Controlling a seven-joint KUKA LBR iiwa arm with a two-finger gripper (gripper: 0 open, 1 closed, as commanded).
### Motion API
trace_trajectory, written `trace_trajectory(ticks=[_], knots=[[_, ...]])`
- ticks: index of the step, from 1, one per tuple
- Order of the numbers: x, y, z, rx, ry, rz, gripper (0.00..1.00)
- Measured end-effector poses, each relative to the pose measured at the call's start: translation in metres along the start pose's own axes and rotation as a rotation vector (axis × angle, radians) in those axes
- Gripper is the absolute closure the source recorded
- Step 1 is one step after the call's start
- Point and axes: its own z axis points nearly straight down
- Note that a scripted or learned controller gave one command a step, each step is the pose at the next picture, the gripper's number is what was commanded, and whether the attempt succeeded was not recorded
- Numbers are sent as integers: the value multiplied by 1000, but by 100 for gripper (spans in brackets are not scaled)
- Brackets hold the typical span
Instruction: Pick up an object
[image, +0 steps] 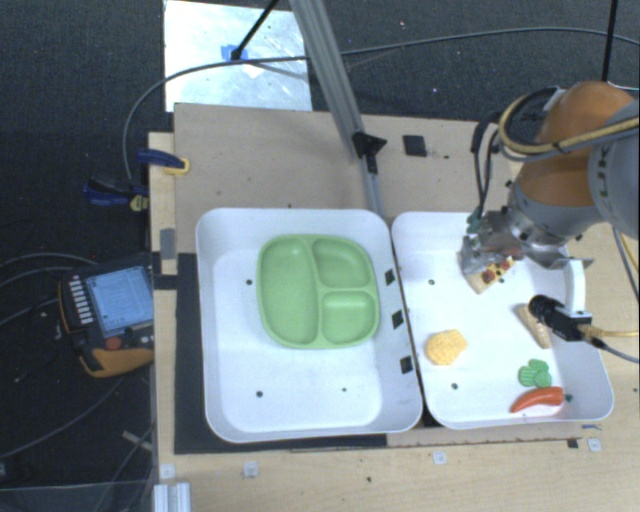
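Now we hover our gripper (487, 262) above the yellow toy (446, 347); jaws' opening we cannot tell, so centre first.

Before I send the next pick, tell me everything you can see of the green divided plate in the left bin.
The green divided plate is pale green, looks like smooth matte plastic, and has a rounded-square outline with a raised rim. It has three compartments: one long one on the view's left and two smaller ones stacked on its right. Nothing lies in any of them. It lies flat, right side up, on the floor of the left bin, toward the bin's far half and turned slightly. Only the bin touches it.
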Motion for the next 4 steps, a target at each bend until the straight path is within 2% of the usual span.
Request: trace_trajectory(ticks=[2, 4], knots=[[-1, 10, -86, -1, 0, -1, 100], [116, 33, -67, 5, 3, -7, 100]])
